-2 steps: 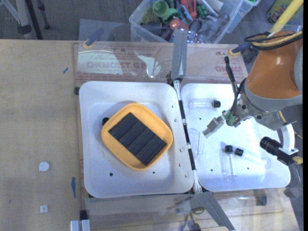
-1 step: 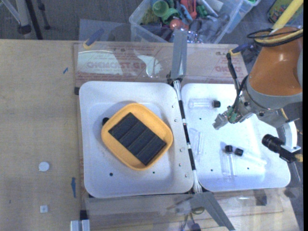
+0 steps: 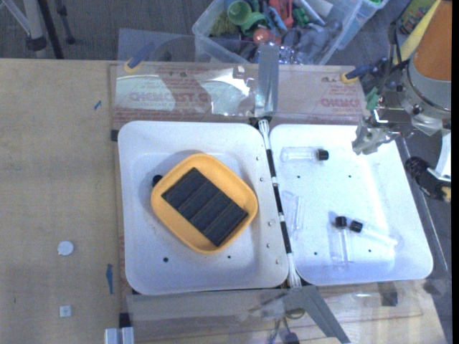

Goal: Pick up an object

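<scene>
A yellow pad with a black ribbed top (image 3: 204,203) lies tilted in the left bin (image 3: 136,264). In the right bin (image 3: 412,264) lie clear vials with black caps: one near the far edge (image 3: 305,154), two near the front (image 3: 366,231) (image 3: 340,242), and another beside the divider (image 3: 292,212). My gripper (image 3: 367,140) hangs over the right bin's far right corner, above and to the right of the far vial, with nothing seen in it.
A clear tub of colourful toys (image 3: 280,13) stands behind the bins. A cardboard wall with a clear film (image 3: 186,95) runs along the far side. The wooden bench (image 3: 50,156) spreads out to the left. A metal divider post (image 3: 267,77) rises between the bins.
</scene>
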Motion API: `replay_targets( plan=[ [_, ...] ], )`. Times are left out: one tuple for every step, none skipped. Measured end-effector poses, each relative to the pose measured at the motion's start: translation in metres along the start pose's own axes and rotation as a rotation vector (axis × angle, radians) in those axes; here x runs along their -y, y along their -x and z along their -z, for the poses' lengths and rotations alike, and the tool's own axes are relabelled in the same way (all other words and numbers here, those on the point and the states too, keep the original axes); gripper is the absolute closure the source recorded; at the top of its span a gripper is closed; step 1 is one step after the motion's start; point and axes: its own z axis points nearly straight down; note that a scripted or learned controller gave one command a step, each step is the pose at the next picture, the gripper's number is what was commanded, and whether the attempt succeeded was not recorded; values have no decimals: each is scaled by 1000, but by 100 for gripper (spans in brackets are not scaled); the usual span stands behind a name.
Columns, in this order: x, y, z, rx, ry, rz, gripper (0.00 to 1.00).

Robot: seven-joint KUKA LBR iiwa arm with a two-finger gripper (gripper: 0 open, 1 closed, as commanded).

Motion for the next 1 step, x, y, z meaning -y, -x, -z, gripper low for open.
replay_targets(
  plan=[
    [64,41,-24,0,-8,-620,100]
  ],
)
